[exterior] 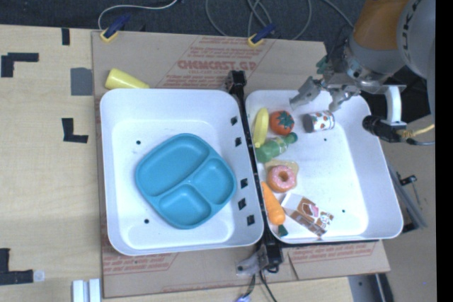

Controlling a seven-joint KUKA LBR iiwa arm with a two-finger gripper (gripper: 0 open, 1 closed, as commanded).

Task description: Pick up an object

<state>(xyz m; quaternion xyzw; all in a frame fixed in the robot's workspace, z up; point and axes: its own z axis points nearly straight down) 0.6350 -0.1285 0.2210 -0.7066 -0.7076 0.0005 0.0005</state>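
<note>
Hovering over the far corner of the right bin (375, 173), the hand (323, 95) is seen with fingers spread and nothing between them. A small can (320, 122) lies just below it, near the tomato (282, 122). The can could be nudged aside or rolled away if the fingers are lowered off-centre.

Single fixed overhead cam, tilted down at a slant, set far enough back to take in both bins whole. Gripper (320, 97) sits upper right in frame, arm (393, 10) entering from right. Right bin (368, 173) directly below gripper, left bin (120, 124) off to its left.
</note>
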